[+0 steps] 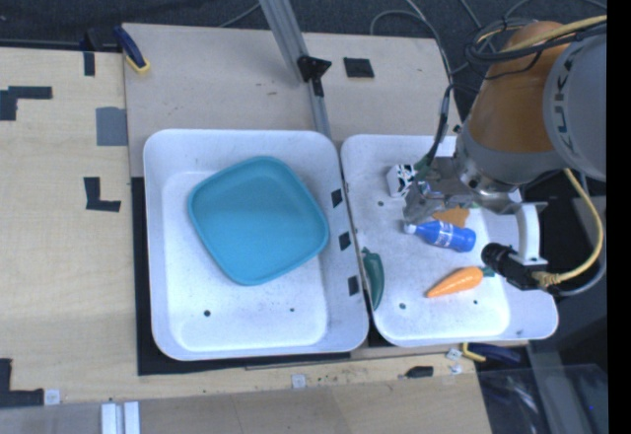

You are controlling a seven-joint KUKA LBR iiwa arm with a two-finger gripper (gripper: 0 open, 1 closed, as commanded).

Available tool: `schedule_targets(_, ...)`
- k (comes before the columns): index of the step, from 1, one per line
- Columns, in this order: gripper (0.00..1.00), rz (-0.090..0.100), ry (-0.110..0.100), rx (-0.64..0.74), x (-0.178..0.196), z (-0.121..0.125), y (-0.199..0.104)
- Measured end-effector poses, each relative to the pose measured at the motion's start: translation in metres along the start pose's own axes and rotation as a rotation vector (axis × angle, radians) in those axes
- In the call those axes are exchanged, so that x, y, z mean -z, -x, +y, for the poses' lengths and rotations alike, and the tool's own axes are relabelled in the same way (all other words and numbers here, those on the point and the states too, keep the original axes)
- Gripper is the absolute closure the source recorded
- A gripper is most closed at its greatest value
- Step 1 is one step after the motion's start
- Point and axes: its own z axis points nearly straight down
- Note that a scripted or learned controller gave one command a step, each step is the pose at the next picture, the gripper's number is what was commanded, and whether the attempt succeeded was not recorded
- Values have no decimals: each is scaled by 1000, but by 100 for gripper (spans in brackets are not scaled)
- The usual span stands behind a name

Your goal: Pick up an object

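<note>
We see the gripper [422,197] low over the right bin [394,309]; whether it is wide or closed we cannot tell. Just beside it lies a blue bottle [445,236], with an orange carrot [455,281] nearer the front wall. A dark green object [374,276] rests by the divide. The left bin [168,225] holds a blue plate [257,219].

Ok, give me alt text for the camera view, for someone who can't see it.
A grey robot arm reaches over the right bin, its gripper just above a blue bottle, with a toy carrot nearby. The left bin holds a teal square plate.
</note>
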Motion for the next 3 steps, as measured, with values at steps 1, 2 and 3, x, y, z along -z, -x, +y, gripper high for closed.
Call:
schedule_targets(1, 100, 0, 0, 1, 9, 9, -55)
schedule_targets(2, 100, -1, -1, 0, 3, 6, -107)
schedule_targets(3, 100, -1, -2, 0, -6, 13, -151)
